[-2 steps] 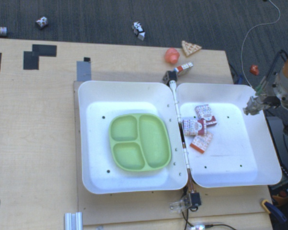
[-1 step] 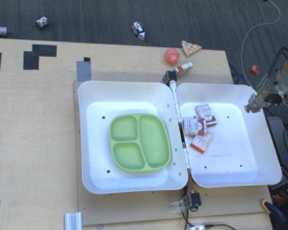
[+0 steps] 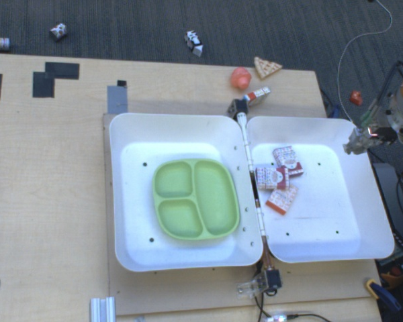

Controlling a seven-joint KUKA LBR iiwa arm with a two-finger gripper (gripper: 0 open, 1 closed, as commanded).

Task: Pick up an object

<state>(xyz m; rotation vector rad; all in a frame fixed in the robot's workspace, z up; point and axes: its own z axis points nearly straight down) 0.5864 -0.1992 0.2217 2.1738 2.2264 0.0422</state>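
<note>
Dark carpet floor [image 3: 134, 12] at the far side with a few stray bits scattered on it, and nearer is a light wood counter [image 3: 47, 200] carrying two white bins side by side. The left bin [image 3: 131, 200] has a green divided tray [image 3: 196, 200] sitting in it. The right bin [image 3: 322, 240] has a little cluster of packets [image 3: 281, 178], red and white, small and flat-looking, a few of them lying touching each other toward the bin's left side, close to the seam between the bins.

The arm's gripper [image 3: 361, 139] is up at the right bin's far right rim, well apart from the packets. Can't tell whether the jaws are spread or pressed together, too small and blurry.

So I'd say this is the approach step, nothing grabbed yet. Next move calls for swinging left over the cluster and dropping onto one packet; the near one looks like the easiest one to single out.
</note>
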